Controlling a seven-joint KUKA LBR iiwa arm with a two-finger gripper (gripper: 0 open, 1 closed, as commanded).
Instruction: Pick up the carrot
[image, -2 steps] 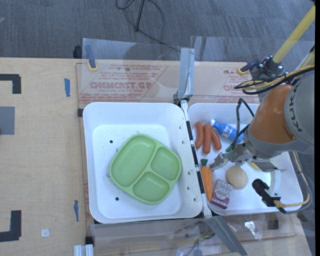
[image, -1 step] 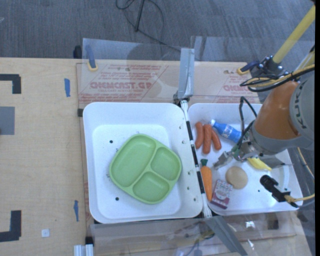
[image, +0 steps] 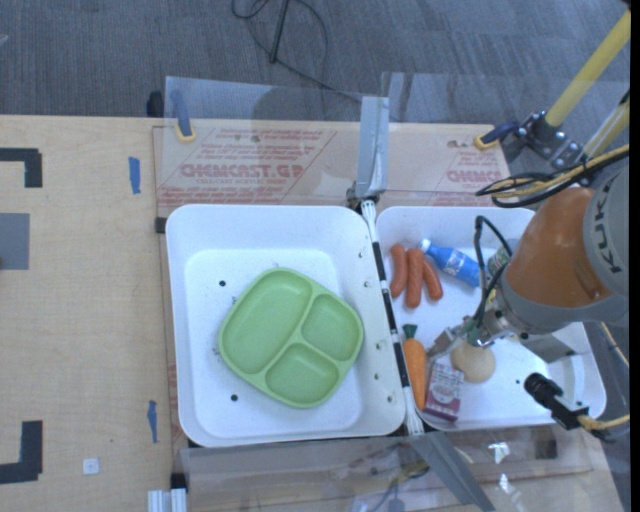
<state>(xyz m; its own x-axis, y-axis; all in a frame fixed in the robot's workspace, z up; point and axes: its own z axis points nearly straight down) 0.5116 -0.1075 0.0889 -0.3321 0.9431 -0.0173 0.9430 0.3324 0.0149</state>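
From my feed the carrot (image: 414, 372) lies along the right bin's (image: 590, 395) left wall, just beside a small packet (image: 445, 390). My gripper (image: 468, 336) hangs right of it — can't tell its state.

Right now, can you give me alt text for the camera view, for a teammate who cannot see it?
The grey and orange arm's two-finger gripper hovers over the right white bin, beside a small orange carrot with a green top lying along that bin's left wall. Nearby lie three sausages, a blue bottle, a beige round item and a dark red packet; the left white bin holds a green divided plate.
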